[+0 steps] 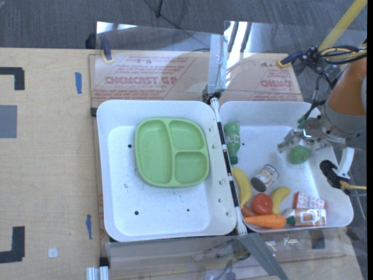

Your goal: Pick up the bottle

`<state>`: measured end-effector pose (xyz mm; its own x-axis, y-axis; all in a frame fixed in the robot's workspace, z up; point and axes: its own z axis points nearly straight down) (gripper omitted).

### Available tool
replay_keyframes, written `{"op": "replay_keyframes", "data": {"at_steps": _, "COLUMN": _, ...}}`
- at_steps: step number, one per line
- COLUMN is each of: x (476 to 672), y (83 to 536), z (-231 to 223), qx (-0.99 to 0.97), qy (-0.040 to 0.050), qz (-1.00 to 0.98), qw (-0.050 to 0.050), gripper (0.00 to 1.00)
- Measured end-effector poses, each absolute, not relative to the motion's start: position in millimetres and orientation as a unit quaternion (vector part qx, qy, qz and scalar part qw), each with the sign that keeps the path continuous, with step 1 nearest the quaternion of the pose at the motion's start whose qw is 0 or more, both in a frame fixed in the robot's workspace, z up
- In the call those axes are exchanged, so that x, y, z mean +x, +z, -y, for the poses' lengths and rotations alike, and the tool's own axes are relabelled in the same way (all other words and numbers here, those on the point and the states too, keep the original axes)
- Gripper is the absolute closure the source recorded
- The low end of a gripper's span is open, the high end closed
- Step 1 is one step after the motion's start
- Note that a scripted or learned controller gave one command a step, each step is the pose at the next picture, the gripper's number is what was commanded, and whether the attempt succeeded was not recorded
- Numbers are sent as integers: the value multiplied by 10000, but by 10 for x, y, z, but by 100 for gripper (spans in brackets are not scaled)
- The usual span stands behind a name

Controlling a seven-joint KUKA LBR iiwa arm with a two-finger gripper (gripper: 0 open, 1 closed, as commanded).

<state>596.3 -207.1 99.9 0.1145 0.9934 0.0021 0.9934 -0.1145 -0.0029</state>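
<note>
At the right bin's upper left lies the green bottle: light, slick plastic, best gripped mid-body. Gripper, grip unclear, hovers over a green fruit.

Grey robot arm with an orange band reaches in from the right over the right bin; its gripper hangs above that bin's middle; fingers spread apart, pointing left.

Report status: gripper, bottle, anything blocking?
Gripper over right bin, above a green object. Bottle lying by left wall, untouched. Banana lies close beside it.
</note>
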Motion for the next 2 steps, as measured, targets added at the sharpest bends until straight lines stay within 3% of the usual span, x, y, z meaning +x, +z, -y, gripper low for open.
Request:
{"op": "replay_keyframes", "data": {"at_steps": 1, "x": 5918, "y": 1187, "z": 2108, "qx": -7868, "qy": -10, "qz": 6172, "qw": -8, "gripper": 0}}
{"op": "replay_keyframes", "data": {"at_steps": 2, "x": 5866, "y": 881, "z": 1952, "qx": -8081, "qy": -16, "qz": 5891, "qw": -11, "gripper": 0}}
